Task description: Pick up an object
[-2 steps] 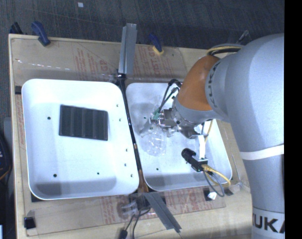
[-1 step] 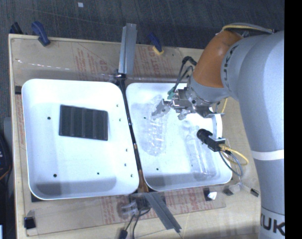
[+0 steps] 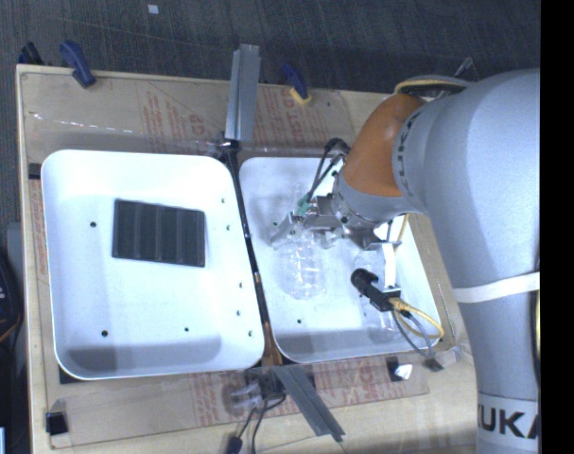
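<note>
A pale table (image 3: 126, 112) on dark carpet carries two white bins. In the left bin (image 3: 145, 310), a dark ribbed pad (image 3: 159, 233) lies flat, nearer the far edge. In the right bin (image 3: 315, 339), the hand (image 3: 310, 223) hangs low over the far half, just beside a clear plastic object (image 3: 304, 270) at the middle. Whether the hand is wide or narrow cannot be told.

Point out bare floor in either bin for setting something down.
Left bin: bare floor all round the dark ribbed slab, widest on its near side. Right bin: crowded by the gripper and a clear plastic thing; bare strip along its near wall.
</note>
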`<state>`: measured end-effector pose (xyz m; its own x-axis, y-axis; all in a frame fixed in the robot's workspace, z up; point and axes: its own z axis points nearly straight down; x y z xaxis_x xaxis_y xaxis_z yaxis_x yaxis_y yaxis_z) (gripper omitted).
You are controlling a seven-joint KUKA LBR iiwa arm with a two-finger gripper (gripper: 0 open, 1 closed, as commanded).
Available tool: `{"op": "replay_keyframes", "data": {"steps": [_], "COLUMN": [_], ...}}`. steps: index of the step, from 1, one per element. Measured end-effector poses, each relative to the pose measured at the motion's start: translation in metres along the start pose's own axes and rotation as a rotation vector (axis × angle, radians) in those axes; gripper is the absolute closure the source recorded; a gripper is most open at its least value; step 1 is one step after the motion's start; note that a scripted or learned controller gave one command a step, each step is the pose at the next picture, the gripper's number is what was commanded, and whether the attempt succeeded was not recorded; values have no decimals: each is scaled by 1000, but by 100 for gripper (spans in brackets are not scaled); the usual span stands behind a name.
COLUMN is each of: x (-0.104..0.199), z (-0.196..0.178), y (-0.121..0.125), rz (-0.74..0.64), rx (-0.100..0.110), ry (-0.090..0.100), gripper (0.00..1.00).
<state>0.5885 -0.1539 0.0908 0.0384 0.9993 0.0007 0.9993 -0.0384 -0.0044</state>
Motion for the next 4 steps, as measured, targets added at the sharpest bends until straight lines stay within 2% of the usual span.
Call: {"op": "replay_keyframes", "data": {"steps": [1,2,3,4], "x": [-1,27,27,-43], "z": [0,-13,-13,-40], "y": [-40,24,24,13], "rz": [-82,9,9,213], "rx": [0,-2,-2,-2], "ry": [1,0,1,0], "gripper": [0,0,0,0]}}
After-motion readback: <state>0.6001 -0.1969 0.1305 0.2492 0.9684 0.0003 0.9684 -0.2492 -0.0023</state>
